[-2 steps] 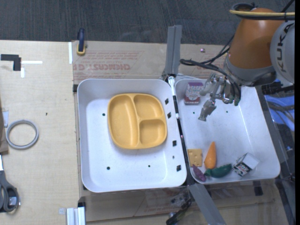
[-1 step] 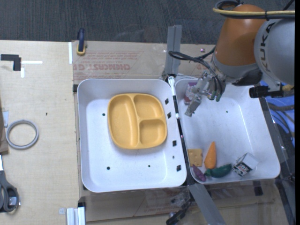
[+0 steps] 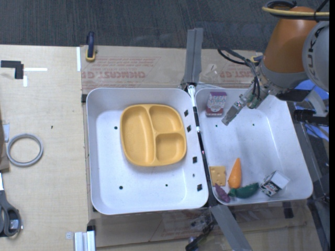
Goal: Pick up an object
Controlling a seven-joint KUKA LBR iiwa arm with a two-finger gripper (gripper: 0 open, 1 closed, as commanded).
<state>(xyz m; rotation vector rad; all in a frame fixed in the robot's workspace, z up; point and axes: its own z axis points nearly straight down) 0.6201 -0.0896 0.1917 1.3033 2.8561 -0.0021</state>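
step: approach | hand is being held over right bin's far half, grip state cannot be told | carrot is lying toward near edge, upright axis

Scissors cut off by the left edge.
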